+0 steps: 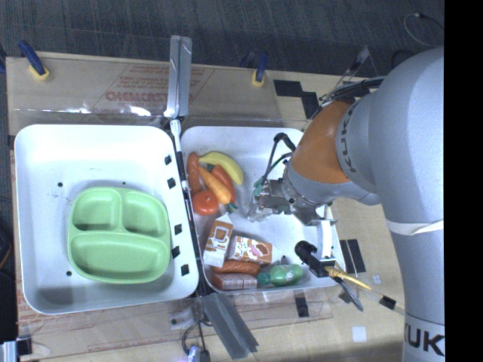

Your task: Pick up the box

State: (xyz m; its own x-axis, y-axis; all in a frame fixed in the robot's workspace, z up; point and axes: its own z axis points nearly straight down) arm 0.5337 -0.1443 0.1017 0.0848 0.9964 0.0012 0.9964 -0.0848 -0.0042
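Two small orange-and-white boxes lie in the right bin (302,138) near its front: one box (218,243) against the left wall and a second box (250,248) just right of it. My gripper (262,200) hangs over the middle of this bin, a little behind and to the right of the boxes and apart from them. Nothing shows between it and the boxes.
A banana (224,164), an orange carrot (216,185) and a red tomato (204,202) lie left of the gripper. A brown sausage (235,280) and a green item (281,275) sit along the bin's front wall. The left bin (38,172) holds a green divided plate (119,234).
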